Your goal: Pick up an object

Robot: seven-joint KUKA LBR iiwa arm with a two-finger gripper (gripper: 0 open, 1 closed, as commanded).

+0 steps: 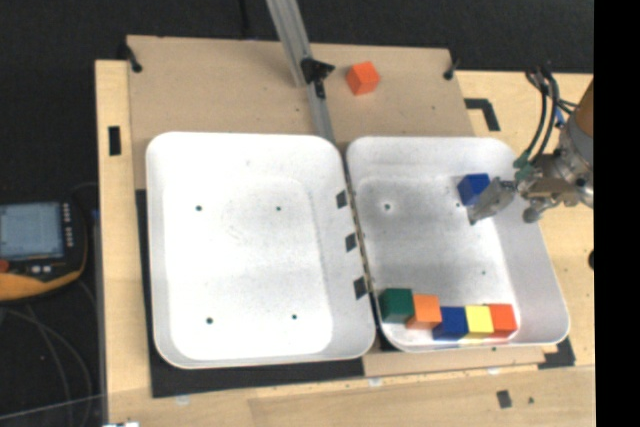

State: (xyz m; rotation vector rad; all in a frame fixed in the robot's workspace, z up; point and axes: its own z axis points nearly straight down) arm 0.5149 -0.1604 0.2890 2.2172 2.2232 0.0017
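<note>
A blue block (pixel 473 186) is in the right bin (pixel 430 245), near its far right side. My gripper (pixel 497 196) reaches in from the right and sits right against that block, at its near right side. I cannot make out whether the block is gripped or just touched. Along the right bin's front wall lies a row of blocks: green (pixel 397 303), orange (pixel 427 309), blue (pixel 452 322), yellow (pixel 480 319) and red-orange (pixel 503 317).
The left bin (pixel 245 245) stands beside the right one. An orange block (pixel 362 78) lies on the bench behind the bins. A slanted metal pole (pixel 285 15) rises from the bench's back. A handheld device (pixel 35 240) rests off the bench at left.
</note>
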